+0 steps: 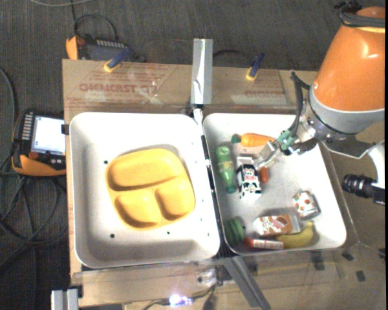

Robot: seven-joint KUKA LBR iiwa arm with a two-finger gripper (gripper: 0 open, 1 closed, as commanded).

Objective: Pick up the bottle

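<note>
The green bottle, smooth and long in shape, lies in the right bin close to its left wall, just beside a small black-and-white carton. The tool is low over the bin's upper middle, near the carton and an orange carrot; whether it is open or closed cannot be told. In the left bin sits a glossy yellow tray with three compartments, and open white floor remains in the right bin's middle.

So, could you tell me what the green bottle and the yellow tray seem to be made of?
Green bottle: probably plastic, with a smooth, slightly glossy, evenly coloured surface. Yellow tray: likely moulded plastic, matte to satin, with rounded compartments and soft edges.
</note>
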